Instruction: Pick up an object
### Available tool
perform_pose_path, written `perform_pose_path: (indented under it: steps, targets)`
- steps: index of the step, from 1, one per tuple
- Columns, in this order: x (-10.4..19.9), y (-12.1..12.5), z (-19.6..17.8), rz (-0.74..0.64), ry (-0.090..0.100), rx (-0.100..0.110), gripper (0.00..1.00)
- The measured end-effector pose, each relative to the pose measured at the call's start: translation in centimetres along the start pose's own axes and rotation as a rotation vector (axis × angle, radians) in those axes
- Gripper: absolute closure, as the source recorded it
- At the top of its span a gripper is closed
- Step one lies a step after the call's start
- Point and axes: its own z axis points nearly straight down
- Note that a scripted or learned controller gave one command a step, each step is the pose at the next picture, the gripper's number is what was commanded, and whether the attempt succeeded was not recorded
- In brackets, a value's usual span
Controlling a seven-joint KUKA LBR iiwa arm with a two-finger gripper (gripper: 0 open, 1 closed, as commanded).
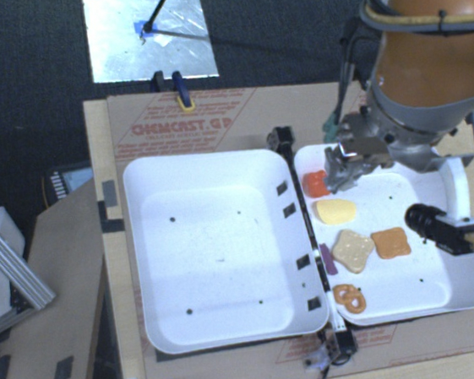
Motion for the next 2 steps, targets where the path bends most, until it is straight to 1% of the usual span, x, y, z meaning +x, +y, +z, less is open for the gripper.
perform_pose_path:
  steps: [1, 2]
  targets:
    - [6.1, 0.1, -4.1, 0.001, 0.001, -0.003, 1.0]
    - [-2.2, 0.0, -10.4, 0.016, -0.002, -0.005, 1.0]
